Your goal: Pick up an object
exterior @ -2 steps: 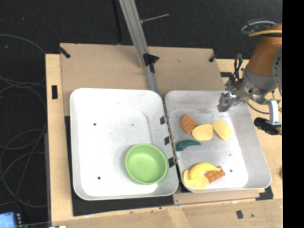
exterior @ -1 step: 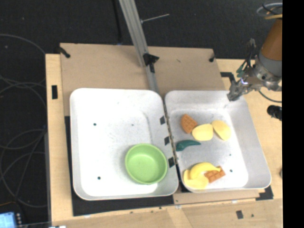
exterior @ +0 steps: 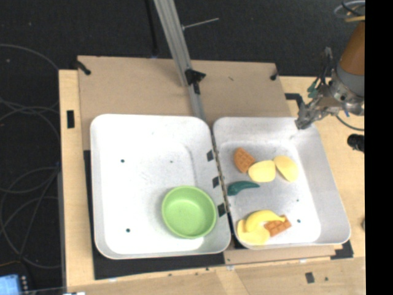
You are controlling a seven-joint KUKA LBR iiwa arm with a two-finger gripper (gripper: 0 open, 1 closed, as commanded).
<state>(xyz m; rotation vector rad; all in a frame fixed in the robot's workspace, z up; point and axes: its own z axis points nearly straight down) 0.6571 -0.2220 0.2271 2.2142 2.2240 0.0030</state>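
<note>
Grey gripper [exterior: 304, 119] hovers above the right bin [exterior: 319, 165] far corner; finger state cannot be told. Green bowl [exterior: 189, 211] lies left of that bin.

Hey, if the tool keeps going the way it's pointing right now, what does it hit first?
Probably the right bin's far right corner: the tool points down and left above that rim. Depth is unclear, so it might meet bare bin floor instead.

Bare floor [exterior: 279, 211] between clustered toys [exterior: 263, 171]
</note>
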